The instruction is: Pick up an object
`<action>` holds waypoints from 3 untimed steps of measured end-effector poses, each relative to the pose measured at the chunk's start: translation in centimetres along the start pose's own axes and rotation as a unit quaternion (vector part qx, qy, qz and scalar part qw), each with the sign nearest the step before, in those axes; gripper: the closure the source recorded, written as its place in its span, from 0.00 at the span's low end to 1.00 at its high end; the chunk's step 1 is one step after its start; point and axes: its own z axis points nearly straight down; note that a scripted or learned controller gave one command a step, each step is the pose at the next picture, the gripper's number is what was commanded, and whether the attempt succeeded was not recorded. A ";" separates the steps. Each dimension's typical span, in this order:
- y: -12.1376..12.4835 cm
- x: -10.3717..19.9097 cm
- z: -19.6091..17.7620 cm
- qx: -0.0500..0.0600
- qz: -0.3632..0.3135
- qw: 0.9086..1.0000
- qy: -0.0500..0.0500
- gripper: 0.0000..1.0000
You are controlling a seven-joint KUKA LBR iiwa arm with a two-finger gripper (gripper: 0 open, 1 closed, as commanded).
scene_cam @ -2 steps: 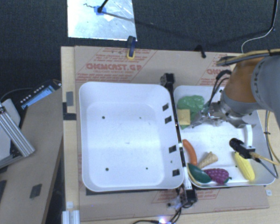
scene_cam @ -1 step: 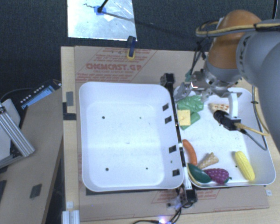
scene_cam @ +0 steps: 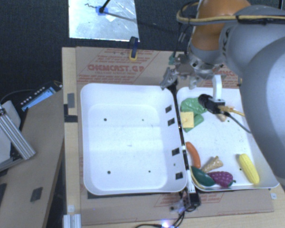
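The claw (scene_cam: 180,80) is hanging over the right bin's (scene_cam: 263,148) far corner, beside the green toy (scene_cam: 194,105); whether it is open, I cannot tell. The corn (scene_cam: 249,168) is lying apart, easier to reach.

A: What colours sit in the right bin (scene_cam: 263,177)?
B: Yellow corn (scene_cam: 248,168), a purple grape bunch (scene_cam: 222,177), an orange carrot (scene_cam: 193,154), a tan cone (scene_cam: 212,164), a yellow block (scene_cam: 187,120) against a green leaf (scene_cam: 194,107).
A: And the bins?
B: Both white; the left bin (scene_cam: 128,137) has small dark dots. The surface (scene_cam: 114,65) is tan with red lettering.
A: The arm (scene_cam: 256,46)?
B: Grey, orange on top.
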 end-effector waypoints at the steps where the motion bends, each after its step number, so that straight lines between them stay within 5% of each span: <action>1: -0.1 -0.4 -0.9 0.001 0.000 1.000 -0.001 1.00; 2: -0.1 -2.3 -12.6 -0.001 0.003 1.000 -0.001 1.00; 3: 0.0 6.2 -18.1 0.000 -0.001 1.000 0.001 1.00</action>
